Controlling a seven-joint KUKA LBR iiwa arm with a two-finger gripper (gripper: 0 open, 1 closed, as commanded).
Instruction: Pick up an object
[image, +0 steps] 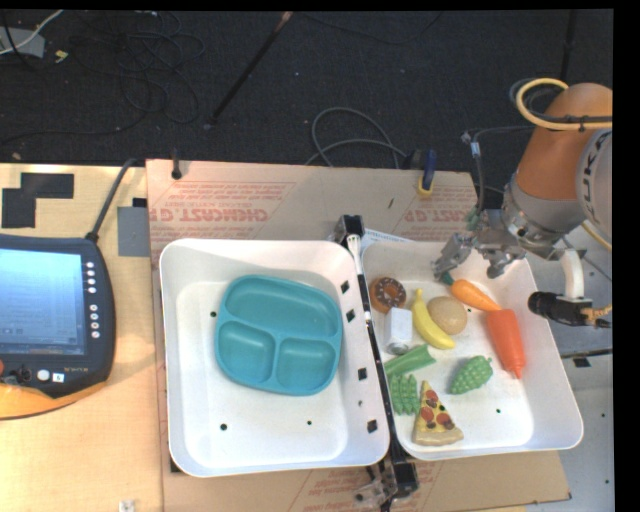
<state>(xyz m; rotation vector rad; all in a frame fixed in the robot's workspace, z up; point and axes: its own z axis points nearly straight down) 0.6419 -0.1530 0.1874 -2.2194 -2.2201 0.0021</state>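
The right bin (545, 415) holds several toy foods: a chocolate donut (387, 293), a banana (430, 323), a beige round piece (449, 315), a small orange carrot (474, 295), a larger carrot (507, 341), a knobbly green piece (470, 374), a pizza slice (436, 416) and green pods (404, 378). My gripper (470, 267) hangs over the bin's far edge, just above the small carrot. It is open, with nothing between the fingers.
A teal divided plate (280, 333) lies in the left bin (190, 400). A small white block (400, 325) sits beside the banana. A tablet (45, 310) stands left of the bins. Cables trail behind the bench.
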